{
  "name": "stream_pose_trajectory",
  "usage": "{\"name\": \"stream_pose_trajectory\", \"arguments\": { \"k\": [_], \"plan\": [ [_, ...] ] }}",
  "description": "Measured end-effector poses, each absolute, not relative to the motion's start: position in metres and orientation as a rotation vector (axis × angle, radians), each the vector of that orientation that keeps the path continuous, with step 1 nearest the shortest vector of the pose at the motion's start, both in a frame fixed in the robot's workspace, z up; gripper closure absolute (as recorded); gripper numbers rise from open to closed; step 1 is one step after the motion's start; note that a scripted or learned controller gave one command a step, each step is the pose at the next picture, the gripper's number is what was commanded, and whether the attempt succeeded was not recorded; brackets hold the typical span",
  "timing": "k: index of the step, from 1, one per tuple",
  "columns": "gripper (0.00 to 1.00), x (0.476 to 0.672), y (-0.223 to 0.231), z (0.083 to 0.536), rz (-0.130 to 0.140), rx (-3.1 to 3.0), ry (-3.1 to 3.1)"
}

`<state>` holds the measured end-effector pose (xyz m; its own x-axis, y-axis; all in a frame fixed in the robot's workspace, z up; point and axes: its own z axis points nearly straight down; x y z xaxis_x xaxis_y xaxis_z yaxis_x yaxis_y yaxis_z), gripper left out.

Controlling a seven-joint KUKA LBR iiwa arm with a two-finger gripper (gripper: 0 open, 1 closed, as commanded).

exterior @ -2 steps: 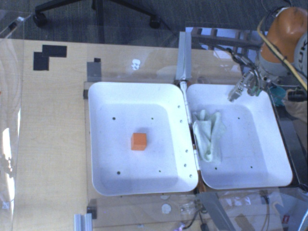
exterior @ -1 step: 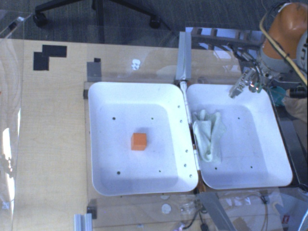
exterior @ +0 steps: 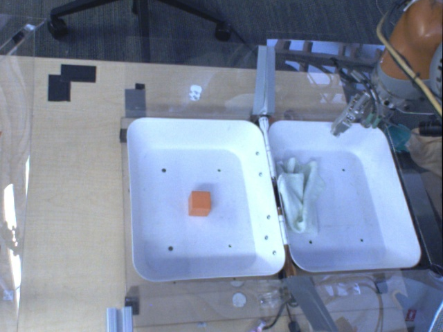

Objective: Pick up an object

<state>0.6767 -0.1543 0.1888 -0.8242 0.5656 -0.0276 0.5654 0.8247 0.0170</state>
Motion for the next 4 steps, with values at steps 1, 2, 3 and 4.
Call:
{"name": "stream_pose_trajectory", "arguments": {
  "k": [1,2,3,4],
  "plan": [
    [1.0,0.65,-0.129,0.222,0.003,0.702,3.052],
    [1.0,0.652,-0.128,0.235,0.006,0.699,3.044],
    [1.0,0.646,-0.132,0.108,0.001,0.212,3.125],
    [1.0,0.649,-0.131,0.122,0.003,0.213,3.114]
  ]
}}
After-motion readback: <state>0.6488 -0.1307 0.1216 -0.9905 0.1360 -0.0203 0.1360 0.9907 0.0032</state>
